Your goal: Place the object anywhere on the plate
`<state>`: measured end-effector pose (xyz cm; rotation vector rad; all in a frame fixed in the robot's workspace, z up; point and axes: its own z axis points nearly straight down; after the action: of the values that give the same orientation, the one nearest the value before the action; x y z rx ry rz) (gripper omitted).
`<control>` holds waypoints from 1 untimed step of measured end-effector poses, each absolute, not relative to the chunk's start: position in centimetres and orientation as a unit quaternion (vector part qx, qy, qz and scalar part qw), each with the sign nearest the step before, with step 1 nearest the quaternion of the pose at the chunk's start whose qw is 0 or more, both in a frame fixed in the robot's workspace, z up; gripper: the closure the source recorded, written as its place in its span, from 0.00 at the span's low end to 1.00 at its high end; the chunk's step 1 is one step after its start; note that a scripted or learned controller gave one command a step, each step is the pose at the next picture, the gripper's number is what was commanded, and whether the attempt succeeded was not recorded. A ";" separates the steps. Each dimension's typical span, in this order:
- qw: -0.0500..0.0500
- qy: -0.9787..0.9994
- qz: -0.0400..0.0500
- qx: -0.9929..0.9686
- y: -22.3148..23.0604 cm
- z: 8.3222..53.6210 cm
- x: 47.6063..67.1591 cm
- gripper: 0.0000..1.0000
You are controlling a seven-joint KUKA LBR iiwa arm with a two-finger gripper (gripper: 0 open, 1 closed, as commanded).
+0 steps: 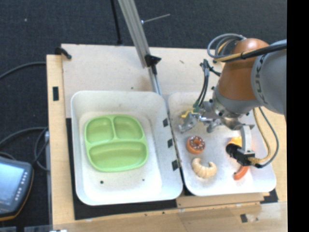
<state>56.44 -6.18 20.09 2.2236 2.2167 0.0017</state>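
Plate [116,143] sits centred, bare bin floor [120,187] around.

Bright, even overhead light washes out both white bins [120,187], with soft, short shadows under their rims. The picture is slightly soft and grainy; small items beside the arm [251,76] perhaps blur together.

Readable text: you will find none at this size.
Plate [116,143]: plain green, with no print or label on it.
Bins [82,105]: plain white walls without markings.
Handheld screen [12,182] at the left edge: its display is too small for you to read.
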 end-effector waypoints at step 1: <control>0.000 0.710 0.002 0.704 -0.3 23.5 53.8 0.00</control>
<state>53.78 -0.33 23.47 2.2118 2.2296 0.0064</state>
